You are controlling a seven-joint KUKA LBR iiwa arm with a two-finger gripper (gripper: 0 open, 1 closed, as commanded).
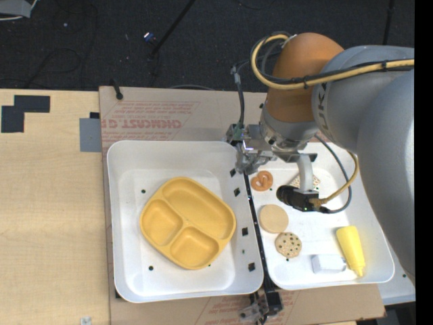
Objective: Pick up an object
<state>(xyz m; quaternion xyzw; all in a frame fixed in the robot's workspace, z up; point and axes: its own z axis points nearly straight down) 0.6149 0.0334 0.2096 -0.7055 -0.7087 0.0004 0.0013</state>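
1. Claw (249, 157): low over the inner rims where the two bins meet, at the far end of the right shallow white plastic bin (379, 249). Its tip reads as a dark metal tangle under the wrist. I cannot tell how far open it is or whether it has hold of anything.
2. Grey arm with orange band (304, 59): covers the far right corner of the right bin and is cut off at the right edge.
3. Small brown ring-shaped piece (261, 180): on the right bin floor, just beside the claw. It looks glossy, and its surface detail is too small to read.
4. Plain tan flat round disc (273, 218): matte, nearer the camera than the ring. A round dark-spotted cookie (288, 244) lies just beside it, nearer still.
5. Smooth yellow tapered piece (352, 250): near the right wall. A small white rectangular block (328, 263) sits beside it, with edges faint against the white floor.
6. Left shallow white plastic bin (122, 181): holds a yellow three-compartment plastic plate (188, 222) with rounded corners, lying flat and turned diagonally.
7. Both bins rest on a brown cardboard sheet (169, 117) with red print, laid on the pale wooden worktop (47, 215).
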